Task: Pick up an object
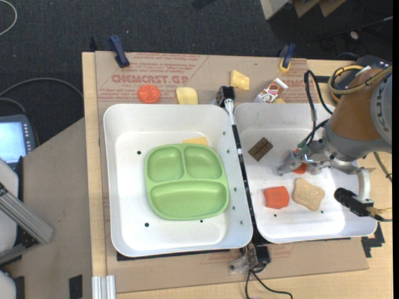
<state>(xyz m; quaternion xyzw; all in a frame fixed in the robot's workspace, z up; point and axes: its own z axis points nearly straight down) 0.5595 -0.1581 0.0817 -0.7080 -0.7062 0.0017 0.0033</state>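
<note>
The pincer (298, 162) hangs low in the right bin (280, 226), beside a tan block (308, 194), probably positioning to grasp; its spread is unclear.

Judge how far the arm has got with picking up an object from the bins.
Done: the hand has reached into the right bin, low beside something small and orange. In hand: nothing visibly lifted. Left: the grasp and lift; the orange-red block, tan piece and brown chocolate bar all lie on the bin floor.
</note>
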